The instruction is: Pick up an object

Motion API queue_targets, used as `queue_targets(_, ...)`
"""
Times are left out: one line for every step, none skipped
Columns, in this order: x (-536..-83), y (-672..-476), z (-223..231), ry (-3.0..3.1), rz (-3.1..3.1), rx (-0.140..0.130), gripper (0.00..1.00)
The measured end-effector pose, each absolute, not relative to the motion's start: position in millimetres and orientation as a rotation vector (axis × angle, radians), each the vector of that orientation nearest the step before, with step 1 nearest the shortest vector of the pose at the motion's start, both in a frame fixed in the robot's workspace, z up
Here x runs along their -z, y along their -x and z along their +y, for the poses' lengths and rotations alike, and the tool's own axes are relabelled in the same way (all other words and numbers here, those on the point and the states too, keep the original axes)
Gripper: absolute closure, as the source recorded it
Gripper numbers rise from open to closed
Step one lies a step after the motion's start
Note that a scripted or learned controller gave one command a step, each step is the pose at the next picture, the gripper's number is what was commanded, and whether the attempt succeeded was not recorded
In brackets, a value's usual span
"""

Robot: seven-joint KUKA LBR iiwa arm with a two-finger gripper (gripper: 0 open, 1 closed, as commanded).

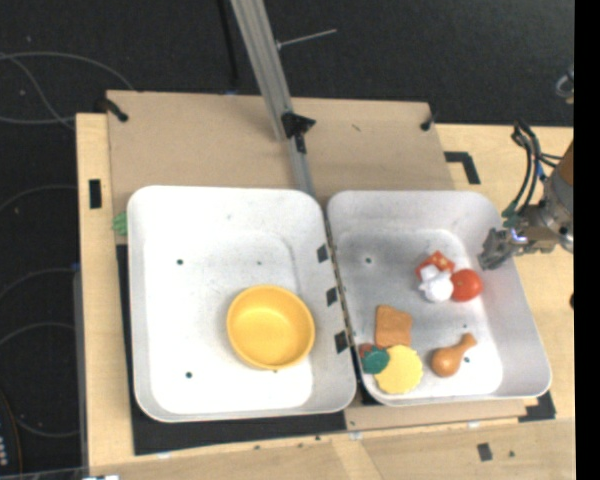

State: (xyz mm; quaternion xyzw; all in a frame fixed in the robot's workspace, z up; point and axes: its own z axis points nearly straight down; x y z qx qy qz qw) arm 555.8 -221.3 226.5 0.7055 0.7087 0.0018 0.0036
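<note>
Nothing has been picked up yet, as far as I can see: every object is lying in a bin and none is off the floor of it. The tool [495, 248] hangs over the right rim of the right bin [400, 213], and I would judge the approach is barely under way, with the descent, the grip and the lift all left to do. It is too small and dark from here to say how it is set, so I cannot tell whether it is open or closed; nothing shows in it, and it seems to touch no object. Nearest to it are the red ball [466, 285] and the white and red toy [435, 276], touching each other just left of it. Further down the same bin lie a brown drumstick [451, 355], a yellow disc [400, 368], a green piece [376, 360] and an orange-brown slab [392, 325]. The left bin [180, 228] holds a yellow bowl [270, 326], well apart from the tool. Both bins sit on the surface [230, 138].
</note>
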Motion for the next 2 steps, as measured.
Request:
queue_targets(-271,-562.0,-221,-2.211,2.223,-0.005,1.0)
queue_targets(-264,-587.7,-179,-2.213,2.226,-0.001,1.0)
